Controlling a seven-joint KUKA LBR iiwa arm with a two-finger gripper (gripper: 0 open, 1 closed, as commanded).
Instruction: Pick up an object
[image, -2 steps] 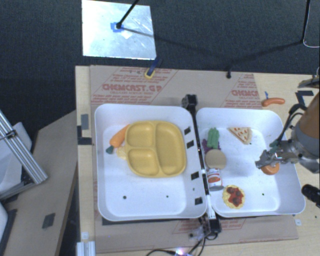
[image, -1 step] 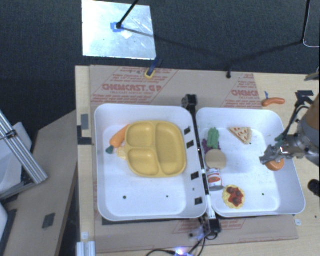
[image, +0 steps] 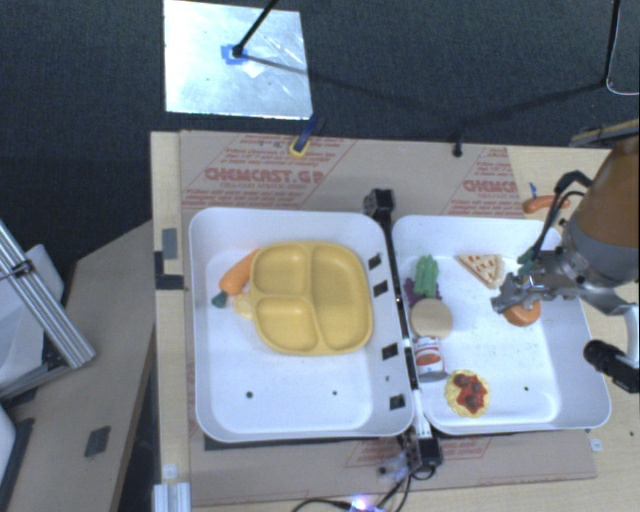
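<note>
Jaws (image: 519, 296) hovering directly over orange piece (image: 522, 314) in right bin (image: 580, 400); grip state unreadable. Approach step underway; next calls for descending, closing.

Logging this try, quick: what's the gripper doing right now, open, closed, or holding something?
Gripper: low in the right bin, right over an orange round thing; open or closed cannot be told, and no grasp shows.
</note>
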